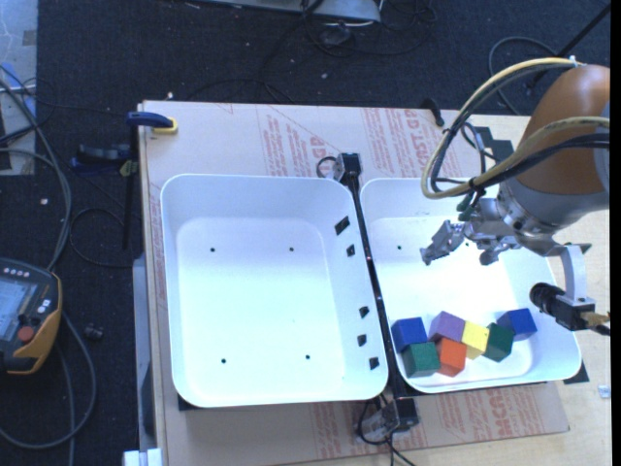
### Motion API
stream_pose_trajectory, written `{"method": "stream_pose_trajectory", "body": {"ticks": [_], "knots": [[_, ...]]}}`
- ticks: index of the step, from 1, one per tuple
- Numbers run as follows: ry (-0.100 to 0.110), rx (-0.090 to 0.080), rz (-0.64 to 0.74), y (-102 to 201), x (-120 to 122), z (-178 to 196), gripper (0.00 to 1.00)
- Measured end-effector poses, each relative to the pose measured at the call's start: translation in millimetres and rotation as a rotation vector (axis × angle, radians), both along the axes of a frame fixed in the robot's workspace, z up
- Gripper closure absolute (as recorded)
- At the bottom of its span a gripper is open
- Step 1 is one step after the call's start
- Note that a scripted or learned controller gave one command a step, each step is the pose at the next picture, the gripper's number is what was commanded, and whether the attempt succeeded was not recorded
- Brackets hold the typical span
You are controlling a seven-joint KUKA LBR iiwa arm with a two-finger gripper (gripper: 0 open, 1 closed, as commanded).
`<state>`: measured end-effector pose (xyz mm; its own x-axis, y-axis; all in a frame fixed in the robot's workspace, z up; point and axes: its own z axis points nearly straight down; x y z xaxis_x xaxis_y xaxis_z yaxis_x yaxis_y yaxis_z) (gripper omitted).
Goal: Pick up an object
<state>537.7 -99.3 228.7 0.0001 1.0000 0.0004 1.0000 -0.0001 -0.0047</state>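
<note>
1. Gripper (pixel 464 244) above the right bin (pixel 408 216), near its middle; fingers spread apart, nothing between them.
2. Blocks clustered at the right bin's near edge, well apart from the gripper: blue block (pixel 408 332), green block (pixel 420 358), orange block (pixel 452 356), purple block (pixel 447 325), yellow block (pixel 475 337); a dark green block (pixel 500 342) and a second blue block (pixel 517 322) to the right.
3. Left bin (pixel 194 202) beside it on the tabletop (pixel 243 134).

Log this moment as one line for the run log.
gripper: above right bin, holding nothing | blocks: clustered at right bin's near edge | pick: not yet done
</note>
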Motion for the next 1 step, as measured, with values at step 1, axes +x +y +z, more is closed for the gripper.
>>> {"method": "stream_pose_trajectory", "body": {"ticks": [1], "knots": [[-0.004, 0.0, 0.0, 0.0, 0.9, 2.0, 0.0]]}}
